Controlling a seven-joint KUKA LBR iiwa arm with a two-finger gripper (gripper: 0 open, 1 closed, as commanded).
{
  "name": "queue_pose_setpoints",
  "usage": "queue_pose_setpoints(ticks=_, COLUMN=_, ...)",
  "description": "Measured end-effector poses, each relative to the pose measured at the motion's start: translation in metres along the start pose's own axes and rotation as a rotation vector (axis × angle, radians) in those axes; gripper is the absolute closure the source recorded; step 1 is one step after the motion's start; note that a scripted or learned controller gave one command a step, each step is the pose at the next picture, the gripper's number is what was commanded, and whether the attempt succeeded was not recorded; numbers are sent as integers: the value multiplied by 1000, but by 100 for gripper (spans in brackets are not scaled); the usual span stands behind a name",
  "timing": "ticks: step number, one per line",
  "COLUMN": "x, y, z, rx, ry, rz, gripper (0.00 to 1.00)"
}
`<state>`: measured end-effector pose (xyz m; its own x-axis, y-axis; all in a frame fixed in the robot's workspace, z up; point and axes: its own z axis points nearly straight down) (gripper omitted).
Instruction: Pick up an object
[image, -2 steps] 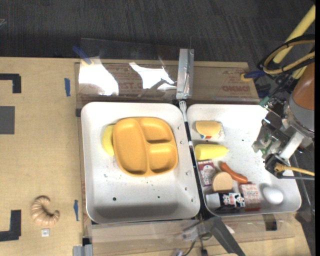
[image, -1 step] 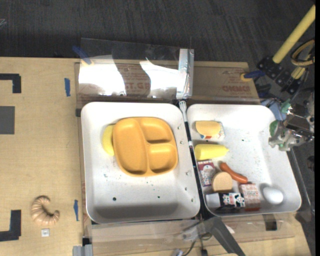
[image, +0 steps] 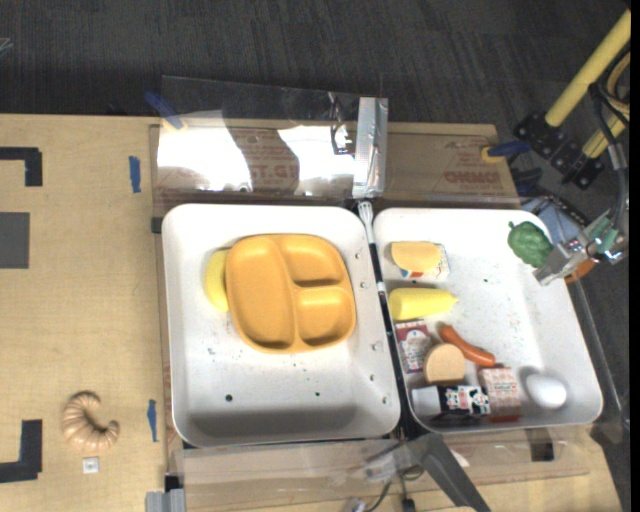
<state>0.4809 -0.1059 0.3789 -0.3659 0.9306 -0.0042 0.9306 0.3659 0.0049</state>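
Note:
The right bin (image: 520, 320) holds several toy foods: a green leafy piece (image: 528, 242) at its far right corner, a bread slice (image: 417, 260), a yellow piece (image: 420, 302), an orange sausage (image: 467, 345), a bun (image: 447, 365), a black and white carton (image: 460, 400) and a white egg (image: 545, 390). My gripper (image: 572, 260) sits low at the bin's right rim, just right of the green piece and close to it. Nothing can be seen held in it.
The left bin (image: 200, 380) carries an orange divided plate (image: 290, 290) with a yellow item (image: 214, 278) tucked under its left side. A croissant (image: 90, 420) lies on the bench at the lower left. A clear plastic sheet (image: 270, 150) stands behind the bins.

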Motion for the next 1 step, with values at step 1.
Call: queue_pose_setpoints(ticks=1, x=71, y=25, z=94, rx=11, ry=7, rz=45, gripper=100)
